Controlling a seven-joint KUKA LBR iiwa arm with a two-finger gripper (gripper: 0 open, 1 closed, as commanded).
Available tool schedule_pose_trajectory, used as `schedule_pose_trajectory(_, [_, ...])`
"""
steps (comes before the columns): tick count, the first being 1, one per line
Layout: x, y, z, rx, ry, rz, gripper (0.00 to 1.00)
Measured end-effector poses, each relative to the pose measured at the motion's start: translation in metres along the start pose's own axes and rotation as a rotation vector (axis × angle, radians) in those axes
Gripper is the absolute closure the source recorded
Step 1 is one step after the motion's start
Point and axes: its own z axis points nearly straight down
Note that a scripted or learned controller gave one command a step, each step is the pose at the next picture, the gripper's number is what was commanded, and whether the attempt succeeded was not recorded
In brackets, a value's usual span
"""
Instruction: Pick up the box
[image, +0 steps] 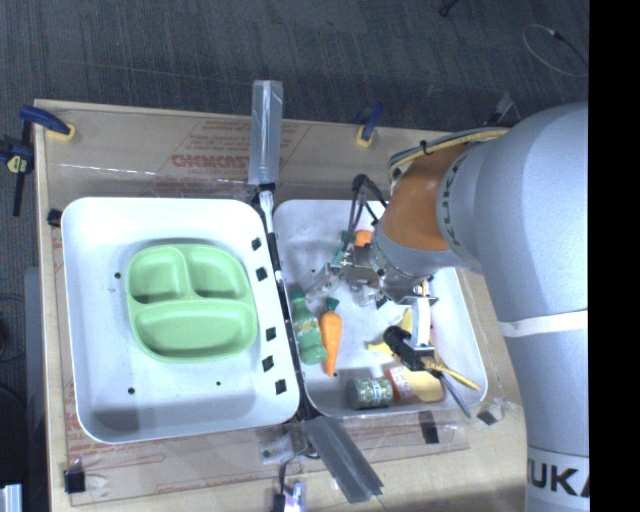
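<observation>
Hovering over the shallow white right-hand bin (312, 235), presumably to descend from above, the two-finger gripper (356, 278) stands apart from the small red cardboard box (403, 379). The box lies crowded beside a squat green-labelled can (372, 392). We cannot tell the jaw state.

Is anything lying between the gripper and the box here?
A small yellow item lies in the right bin, roughly between the gripper and the box; a can sits right beside the box.
</observation>
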Motion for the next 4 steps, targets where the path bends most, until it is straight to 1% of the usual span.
schedule_pose_trajectory(1, [0.029,0.06,0.0,0.0,0.001,0.217,0.0])
schedule_pose_trajectory(2, [0.031,0.06,-0.01,0.004,0.001,0.209,1.0])
schedule_pose_trajectory(3, [-0.043,0.045,-0.001,-0.001,0.0,-0.165,1.0])
schedule_pose_trajectory(4, [0.049,0.045,-0.126,-0.002,0.001,0.072,1.0])
